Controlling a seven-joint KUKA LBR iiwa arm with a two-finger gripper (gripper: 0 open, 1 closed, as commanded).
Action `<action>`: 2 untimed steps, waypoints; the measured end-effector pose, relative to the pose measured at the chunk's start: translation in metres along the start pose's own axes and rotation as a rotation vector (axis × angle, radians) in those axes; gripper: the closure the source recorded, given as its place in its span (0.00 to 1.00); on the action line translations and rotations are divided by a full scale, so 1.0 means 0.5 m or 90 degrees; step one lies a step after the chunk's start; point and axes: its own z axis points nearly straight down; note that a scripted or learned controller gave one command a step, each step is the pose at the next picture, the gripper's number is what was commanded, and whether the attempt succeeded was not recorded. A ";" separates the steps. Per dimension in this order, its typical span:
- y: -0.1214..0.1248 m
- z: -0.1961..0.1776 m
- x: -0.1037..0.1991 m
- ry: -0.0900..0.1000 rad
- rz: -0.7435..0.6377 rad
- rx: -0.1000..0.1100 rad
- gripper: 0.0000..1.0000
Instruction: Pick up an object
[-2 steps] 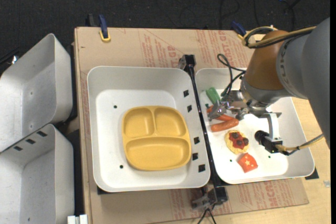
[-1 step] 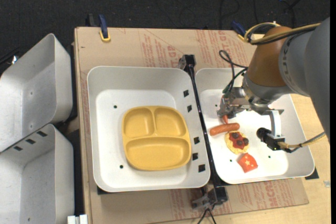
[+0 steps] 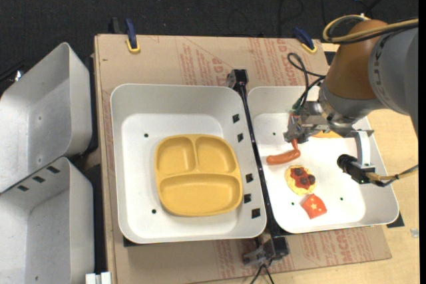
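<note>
The right bin [image 3: 373,209] holds a toy sausage [image 3: 283,157], a small round pizza with dark toppings [image 3: 301,179], a red wedge-shaped piece [image 3: 314,206] and an orange piece [image 3: 326,135] partly hidden under the arm. My gripper [image 3: 293,134] reaches down at the bin's left part, its tip just above the sausage's right end. Nothing shows between its fingers.
The left bin [image 3: 126,163] carries a yellow divided plate [image 3: 198,174]. A black divider strip [image 3: 251,149] runs between the bins. A black cable fitting [image 3: 353,167] hangs off the arm over the right bin. Two grey trays [image 3: 40,116] stand off the bench at the left.
</note>
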 end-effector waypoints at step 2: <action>0.012 -0.219 0.013 0.000 -0.004 -0.003 1.00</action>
